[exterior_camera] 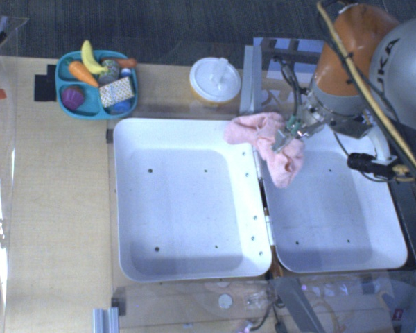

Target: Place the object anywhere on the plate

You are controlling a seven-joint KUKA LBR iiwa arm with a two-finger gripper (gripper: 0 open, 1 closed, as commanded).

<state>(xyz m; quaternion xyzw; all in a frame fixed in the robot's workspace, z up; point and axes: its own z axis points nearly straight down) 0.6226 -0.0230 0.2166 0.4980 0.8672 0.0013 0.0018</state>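
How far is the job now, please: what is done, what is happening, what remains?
Done: nothing on the plate, which carries only toy food. In hand: the gripper is at the pink cloth, draped over the rim between both bins. Left: bringing the cloth across to the plate.

My claw (289, 134) is dull metal grey, and right against it lies a pale pink cloth (269, 144). Behind it my arm (385, 54) is grey with an orange band. Below it and off to its left, both bins (180, 200) are plain white. Far to its left, a blue tray (96, 84) carries a yellow banana (90, 58), an orange carrot (82, 73) and something purple. A white lid (215, 79) sits on a yellow cup.
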